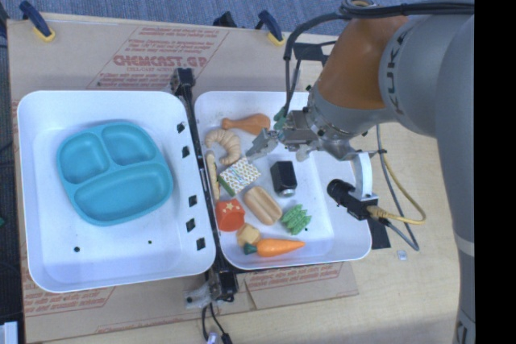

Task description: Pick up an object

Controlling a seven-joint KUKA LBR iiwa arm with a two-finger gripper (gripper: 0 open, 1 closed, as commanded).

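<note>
The right bin holds several toy foods: a drumstick, a croissant, a checkered block, a hot dog bun, a red tomato, a carrot and a green leafy piece. A small black block lies near the middle. My gripper hangs over the upper middle of this bin, just right of the croissant, below the drumstick and above the black block. The wrist hides its tip, and I see nothing held.
The left bin holds a blue divided plate. A black divider with clips runs between the bins. A black fitting with a yellow cable hangs over the right bin's right side. Cardboard covers the bench.
</note>
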